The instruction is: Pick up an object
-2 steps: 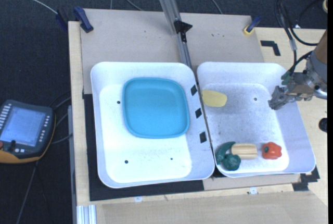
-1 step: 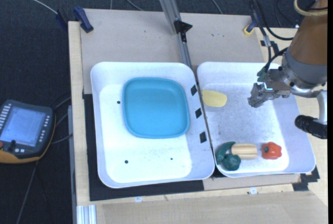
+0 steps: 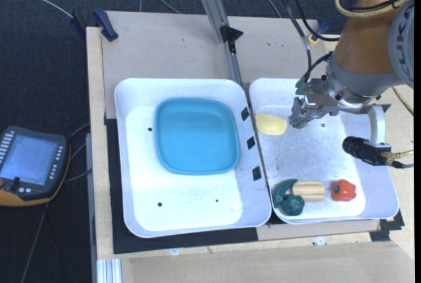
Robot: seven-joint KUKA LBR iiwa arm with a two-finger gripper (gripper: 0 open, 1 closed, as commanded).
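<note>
I am watching from a fixed camera above the surface (image 3: 197, 38), which carries two white bins side by side. The left bin (image 3: 135, 163) holds one blue tray (image 3: 196, 135). The right bin (image 3: 309, 156) holds four small things: one pale yellow piece (image 3: 270, 124) near its left wall, and along the near edge one green piece (image 3: 287, 197), one tan cylinder (image 3: 309, 191) touching it, and one red pepper (image 3: 343, 190) just beside that.

The grey arm with its orange band (image 3: 375, 25) reaches in from the right, and the hand (image 3: 301, 118) hangs low over the right bin, just to the right of the yellow piece. I cannot tell whether it is spread or pressed together; the tips are too dark and small from here. Nothing shows between them, so I judge nothing is held yet.

The yellow piece looks like the nearest target. To do this well, I would shift the hand left until it is centred over the piece, spread it wide enough to straddle the narrow side, and go down until the tips almost meet the bin floor. The piece lies close to the bin wall, so one tip could catch the wall; turning the wrist so the tips close along the wall should help. Lift slowly and check the piece rises too.
</note>
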